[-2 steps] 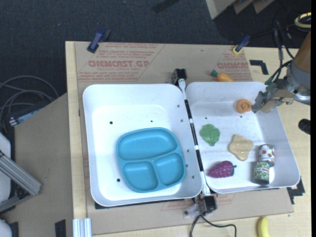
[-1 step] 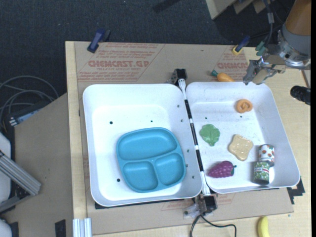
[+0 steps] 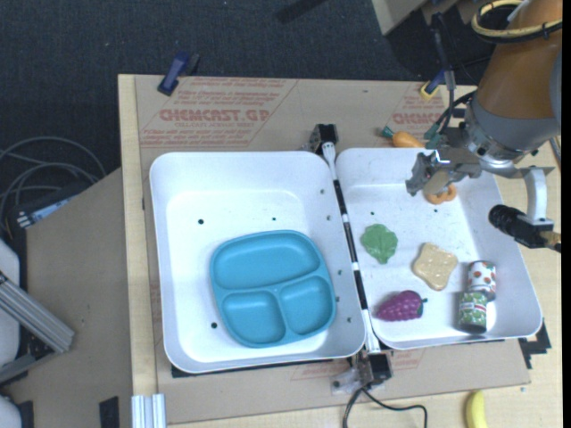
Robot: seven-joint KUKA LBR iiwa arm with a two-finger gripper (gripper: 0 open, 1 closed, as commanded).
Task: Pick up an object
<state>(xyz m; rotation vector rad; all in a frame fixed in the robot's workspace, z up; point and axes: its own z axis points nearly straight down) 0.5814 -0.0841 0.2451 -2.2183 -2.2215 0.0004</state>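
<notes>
Camera view, looking down on the surface (image 3: 223,105), a tan board with red lettering, carrying two shallow white bins side by side. The left bin (image 3: 178,239) holds a blue divided plate (image 3: 270,285), lying flat, a little toward the near side.

Over to the right bin (image 3: 393,168), and that's where the action is. The grey arm (image 3: 517,96) with its orange band comes in from the right, and the pincer (image 3: 430,178) is down at the far side of this bin. Right beside its tips sits a small orange object (image 3: 440,194), partly hidden by the metalwork. Is the orange piece between the tips or just next to them? Cannot tell from here, and whether the pincer is apart or together cannot be told either.

The rest of the bin's contents lie nearer to us. A green leafy piece (image 3: 380,242) sits near the divider between the bins. To its right, a tan slice like toast (image 3: 434,266). Nearer again, a purple grape bunch (image 3: 399,307), close to the near wall. At the right side, a small white-and-red can (image 3: 482,277) with a green-labelled can (image 3: 473,311) just beside it on the near side.

Outside the bins, an orange carrot-like item (image 3: 403,137) lies on the board just past the right bin's far rim, and a blue clip (image 3: 177,72) grips the board's far left edge.
</notes>
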